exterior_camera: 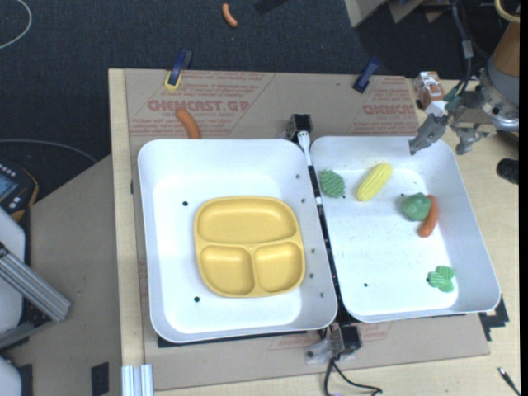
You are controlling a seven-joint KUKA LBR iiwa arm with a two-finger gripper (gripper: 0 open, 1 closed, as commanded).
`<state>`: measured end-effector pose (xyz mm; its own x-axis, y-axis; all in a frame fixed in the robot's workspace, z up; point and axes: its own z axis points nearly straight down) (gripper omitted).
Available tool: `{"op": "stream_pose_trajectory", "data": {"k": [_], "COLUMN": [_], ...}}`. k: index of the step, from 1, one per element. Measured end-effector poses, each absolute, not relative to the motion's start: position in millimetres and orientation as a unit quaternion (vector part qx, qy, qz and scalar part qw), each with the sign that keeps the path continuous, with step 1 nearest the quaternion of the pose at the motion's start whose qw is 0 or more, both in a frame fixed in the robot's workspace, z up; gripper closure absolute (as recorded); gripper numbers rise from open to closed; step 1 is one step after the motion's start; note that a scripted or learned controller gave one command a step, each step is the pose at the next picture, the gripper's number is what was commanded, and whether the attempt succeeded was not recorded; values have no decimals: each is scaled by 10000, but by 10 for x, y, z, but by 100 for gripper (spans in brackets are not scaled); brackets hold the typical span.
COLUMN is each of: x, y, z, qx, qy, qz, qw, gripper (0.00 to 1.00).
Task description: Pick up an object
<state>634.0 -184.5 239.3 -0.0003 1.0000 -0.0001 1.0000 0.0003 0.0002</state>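
- My gripper (pixel 446 139) hangs over the far right corner of the right bin (pixel 470 229), fingers spread apart with nothing between them.
- Nearest candidate is the corn cob (pixel 374 181), just down and to the left of the pincer on the bin floor, lying at a slant. I'd judge it a light plastic toy, stiff, with a ribbed skin that should bite well; take it across its middle, square to its long axis.
- Down from the pincer, closer to the bin's right wall, a green round vegetable (pixel 415 205) is touching an orange sausage (pixel 427 218). Both look light and smooth; I reckon the sausage could roll or squirt out, and closing on one would likely nudge the other.
- Further left than the corn, by the bin's left wall, is a green leafy piece (pixel 332 183), lumpy, probably easy to pinch, but the wall crowds it.
- Far down from the pincer, near the front right corner, a small green piece (pixel 442 279), too small for me to call its shape.
- The corn has clear space around it, so nothing blocks a straight descent.
- Well off to the left, the left bin (pixel 165 246) holds a yellow divided tray (pixel 247 245).
- Beyond it, a second sausage (pixel 189 123) lies on the board, another on the dark floor (pixel 229 15).
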Motion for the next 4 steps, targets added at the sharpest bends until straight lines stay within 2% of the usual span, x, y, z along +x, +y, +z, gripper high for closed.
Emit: {"op": "stream_pose_trajectory", "data": {"k": [1, 3, 4], "x": [6368, 6399, 6387], "y": [-1861, -1828, -1822], "z": [1762, 870, 962], "qx": [7071, 7067, 7067], "qy": [7071, 7076, 7075], "qz": [-18, 10, 3], "qw": [-29, 21, 8], "gripper": [0, 0, 100]}}
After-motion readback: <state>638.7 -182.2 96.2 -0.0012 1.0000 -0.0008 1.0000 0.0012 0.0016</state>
